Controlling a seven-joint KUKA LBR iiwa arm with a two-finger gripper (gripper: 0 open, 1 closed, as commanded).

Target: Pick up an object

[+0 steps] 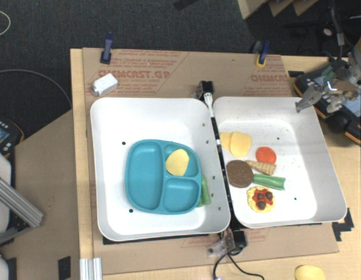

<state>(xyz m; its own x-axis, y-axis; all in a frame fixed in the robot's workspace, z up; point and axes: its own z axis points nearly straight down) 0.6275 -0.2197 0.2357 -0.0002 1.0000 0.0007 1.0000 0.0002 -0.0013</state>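
The right bin (309,127) holds several toy foods: a pale yellow piece (236,142), a red tomato (266,154), a brown round patty (239,173), a tan cone (262,167), a green bean pod (268,181) and a small yellow pizza with dark red dots (261,198). In the left bin (110,127) lies a teal divided plate (151,179) with a yellow piece (177,163) on it and a green piece (204,192) at its right edge. My gripper (318,93) hovers above the right bin's far right corner, well away from the foods.
Both bins rest on a cardboard sheet (169,69) held by blue clamps (107,42) (262,53). A small white block (104,84) lies beyond the left bin. A black divider (214,134) runs between the bins. A yellow object (309,272) sits at the bench's near right.
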